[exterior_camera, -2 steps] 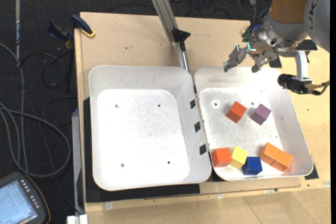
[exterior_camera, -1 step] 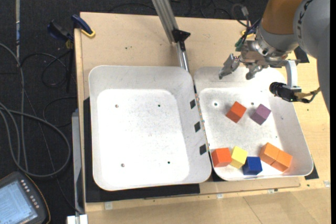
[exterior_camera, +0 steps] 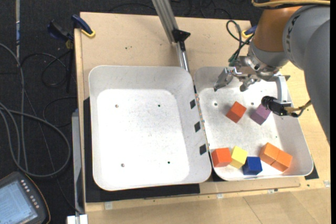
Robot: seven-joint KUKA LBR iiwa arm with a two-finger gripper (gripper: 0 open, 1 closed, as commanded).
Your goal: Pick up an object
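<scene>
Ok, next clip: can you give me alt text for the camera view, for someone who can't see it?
A grey and orange robot arm reaches in from the right, its open gripper hanging over the back of the right bin and holding nothing. That bin holds six blocks: a red-orange one and a purple one mid-bin, and orange, yellow, blue and a larger orange one along the front.

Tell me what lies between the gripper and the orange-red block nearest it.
Nothing: in the camera view, bare white bin floor separates the gripper from the orange-red block.

A blue clamp (exterior_camera: 62,30) grips the wooden bench (exterior_camera: 131,39).
</scene>
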